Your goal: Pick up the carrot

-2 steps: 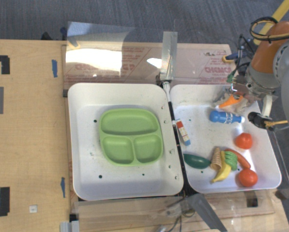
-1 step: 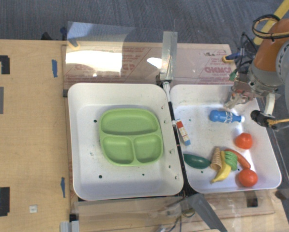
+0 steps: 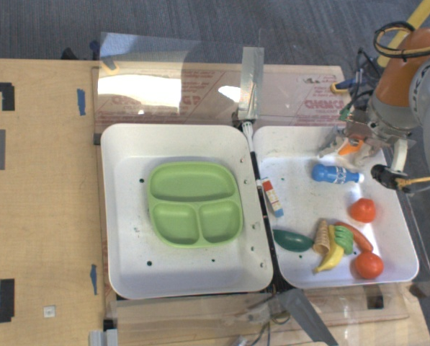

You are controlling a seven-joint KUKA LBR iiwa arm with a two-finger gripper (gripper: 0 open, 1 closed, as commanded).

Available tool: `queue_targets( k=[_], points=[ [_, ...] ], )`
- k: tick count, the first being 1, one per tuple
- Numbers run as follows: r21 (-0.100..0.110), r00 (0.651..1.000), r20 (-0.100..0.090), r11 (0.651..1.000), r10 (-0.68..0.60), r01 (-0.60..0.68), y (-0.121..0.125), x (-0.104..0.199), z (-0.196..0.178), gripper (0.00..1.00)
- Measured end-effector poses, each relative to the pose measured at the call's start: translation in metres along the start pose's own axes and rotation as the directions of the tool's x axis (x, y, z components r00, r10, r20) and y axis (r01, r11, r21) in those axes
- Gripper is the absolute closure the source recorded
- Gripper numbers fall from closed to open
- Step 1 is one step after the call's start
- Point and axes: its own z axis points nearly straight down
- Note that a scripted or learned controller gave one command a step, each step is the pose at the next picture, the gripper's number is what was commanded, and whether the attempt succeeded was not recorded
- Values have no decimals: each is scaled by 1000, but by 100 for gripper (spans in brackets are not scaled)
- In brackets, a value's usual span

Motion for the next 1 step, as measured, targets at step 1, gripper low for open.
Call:
queue_targets(
  k=[1],
  points=[
    [4, 999, -7, 999, -32, 32, 0, -1, 9, 0]
  ],
)
